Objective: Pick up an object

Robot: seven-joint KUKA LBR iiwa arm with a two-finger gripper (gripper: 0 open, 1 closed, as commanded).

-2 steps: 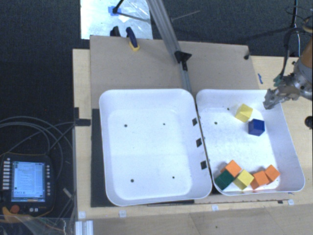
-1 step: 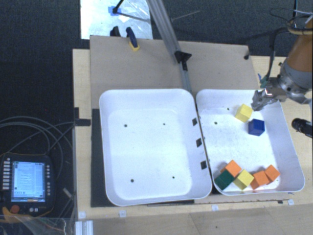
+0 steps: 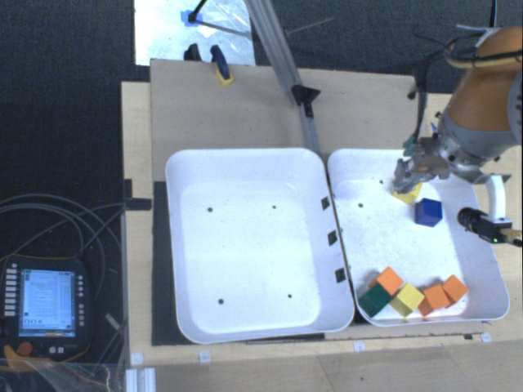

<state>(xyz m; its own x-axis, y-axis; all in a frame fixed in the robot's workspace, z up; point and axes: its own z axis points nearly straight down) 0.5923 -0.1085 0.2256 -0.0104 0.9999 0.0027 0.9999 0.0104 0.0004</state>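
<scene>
Bright, even overhead light washes out the white bins (image 3: 245,166), shadows faint, focus slightly soft throughout.

The grey KUKA arm with its orange band (image 3: 482,96) reaches in from the right side of the scene, its wrist bent downward over the far part of the right-hand area. Its metal two-finger gripper (image 3: 409,182) points down and slightly left, held low, with dark cables looping around the upper wrist.
</scene>
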